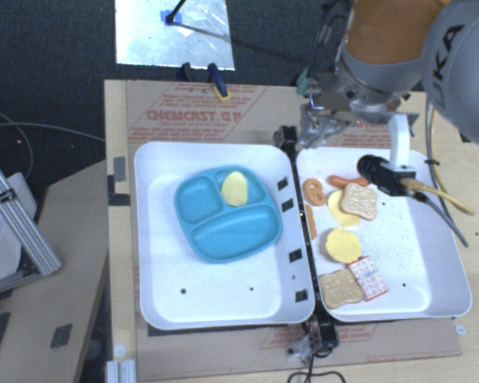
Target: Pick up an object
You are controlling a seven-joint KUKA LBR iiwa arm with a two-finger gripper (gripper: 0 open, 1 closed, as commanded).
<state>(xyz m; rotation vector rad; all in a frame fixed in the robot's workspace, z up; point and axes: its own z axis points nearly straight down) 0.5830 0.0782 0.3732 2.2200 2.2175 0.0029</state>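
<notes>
White right bin [431,294], toy foods below-left of end effector [318,128], its grip state indiscernible.

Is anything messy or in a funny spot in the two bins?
Mostly tidy. One thin orange stick lies along the divider between the bins, right at the edge of the right bin, apart from the other toy food. The yellow piece sits neatly in a compartment of the blue plate in the left bin. Nothing looks spilled or broken.
</notes>
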